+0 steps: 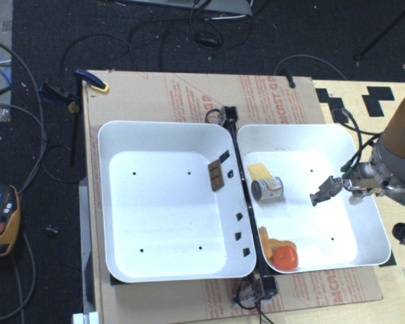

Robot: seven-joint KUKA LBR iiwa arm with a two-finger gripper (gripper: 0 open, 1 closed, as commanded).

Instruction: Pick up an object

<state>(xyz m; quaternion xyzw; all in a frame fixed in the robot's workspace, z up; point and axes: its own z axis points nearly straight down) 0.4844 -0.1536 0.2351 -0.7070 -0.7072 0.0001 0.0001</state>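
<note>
Hovering over the right bin (364,248), the gripper (322,193) has nothing between its fingers.

Whether those dark fingers are wide or narrow cannot be told from this slant. The arm (395,150) reaches in from the right, and the fingers point left toward the can (268,189), which lies on its side near the bin's left wall, apart from the fingers. A yellow block (259,171) sits just behind the can, touching or nearly so. An orange ball (285,256) rests in the near left corner beside a yellow-orange piece (268,240). In the left bin (121,181), a brown block (216,175) leans by the right wall.
</note>
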